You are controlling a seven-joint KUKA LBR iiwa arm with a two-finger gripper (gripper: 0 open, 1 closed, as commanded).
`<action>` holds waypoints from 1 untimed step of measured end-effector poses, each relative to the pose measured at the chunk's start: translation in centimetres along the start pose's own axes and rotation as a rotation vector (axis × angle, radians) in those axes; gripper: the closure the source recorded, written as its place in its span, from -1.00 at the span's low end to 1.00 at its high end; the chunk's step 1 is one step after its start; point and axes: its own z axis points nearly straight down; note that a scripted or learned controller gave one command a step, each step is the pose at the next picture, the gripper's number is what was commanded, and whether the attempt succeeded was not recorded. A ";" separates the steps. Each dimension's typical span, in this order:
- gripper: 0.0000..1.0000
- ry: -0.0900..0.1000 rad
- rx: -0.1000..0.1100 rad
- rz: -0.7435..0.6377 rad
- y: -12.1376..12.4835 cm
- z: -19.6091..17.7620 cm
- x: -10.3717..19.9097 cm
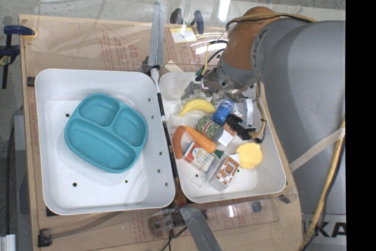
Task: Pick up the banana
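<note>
Over right bin (pixel 271 180): gripper (pixel 202 89) hangs just above banana (pixel 197 106), which lies at the bin's upper left beside a green can (pixel 207 125). Finger opening cannot tell. Approach step, seemingly; next calls for descent straddling banana, then closing.

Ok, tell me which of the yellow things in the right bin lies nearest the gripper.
The banana, curved, just below the gripper. The round yellow piece lies farther toward the bin's front.
</note>
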 end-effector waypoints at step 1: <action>-1.00 0.001 0.004 -0.171 -2.2 0.2 2.6</action>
